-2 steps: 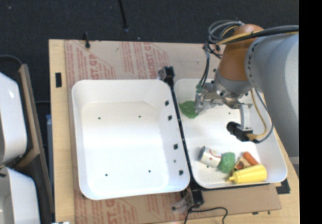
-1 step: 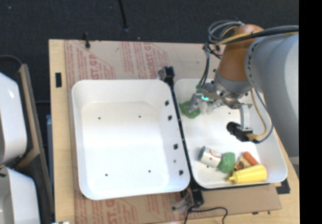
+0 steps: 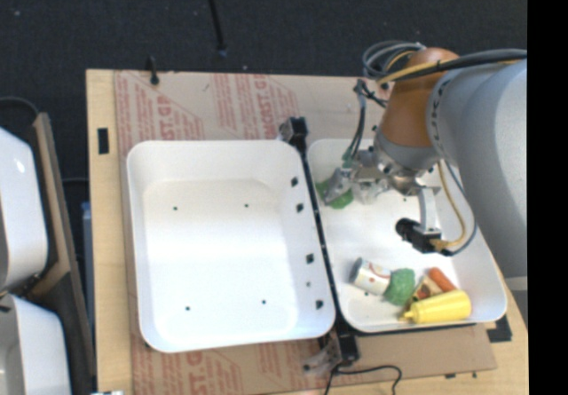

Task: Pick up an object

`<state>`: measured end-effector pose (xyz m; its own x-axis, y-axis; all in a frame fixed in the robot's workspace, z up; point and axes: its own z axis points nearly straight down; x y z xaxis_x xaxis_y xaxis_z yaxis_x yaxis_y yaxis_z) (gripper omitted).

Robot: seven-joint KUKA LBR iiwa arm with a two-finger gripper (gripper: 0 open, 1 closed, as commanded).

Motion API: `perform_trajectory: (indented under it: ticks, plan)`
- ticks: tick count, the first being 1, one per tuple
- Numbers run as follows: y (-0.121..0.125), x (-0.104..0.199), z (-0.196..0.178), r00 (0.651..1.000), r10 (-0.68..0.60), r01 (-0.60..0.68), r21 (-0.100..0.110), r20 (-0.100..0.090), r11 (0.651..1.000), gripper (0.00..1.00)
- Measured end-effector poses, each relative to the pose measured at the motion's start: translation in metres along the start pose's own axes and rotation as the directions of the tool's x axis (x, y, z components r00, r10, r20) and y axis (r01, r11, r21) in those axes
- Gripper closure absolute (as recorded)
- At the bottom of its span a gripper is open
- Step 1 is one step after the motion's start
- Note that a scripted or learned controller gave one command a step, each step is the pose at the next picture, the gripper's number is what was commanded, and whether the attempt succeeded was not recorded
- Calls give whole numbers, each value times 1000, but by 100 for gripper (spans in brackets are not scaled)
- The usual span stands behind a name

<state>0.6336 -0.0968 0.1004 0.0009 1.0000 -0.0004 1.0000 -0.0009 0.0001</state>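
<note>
Gripper (image 3: 348,182) is reaching into the right bin (image 3: 479,260) beside a green object (image 3: 337,192) at the far left corner — whether the jaws are clenching it, I cannot tell. Lifting is not yet showing — the toys (image 3: 408,287) are lying near the front.

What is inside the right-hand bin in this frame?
The right bin holds a yellow object, a green object, an orange piece and a white cylinder. Another green item sits by the end effector. The arm covers the bin's far corner.
</note>
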Motion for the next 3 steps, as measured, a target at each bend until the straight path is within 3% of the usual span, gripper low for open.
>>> perform_trajectory:
  ticks: [1, 2, 3]
  plan:
    - [1, -1, -11, 1000, 2, -2, -2, 0, 1000, 100]
    - [0, -1, -11, 1000, 2, -2, -1, 0, 1000, 0]
    - [7, 1, 0, 1000, 0, 0, 0, -1, 1000, 0]
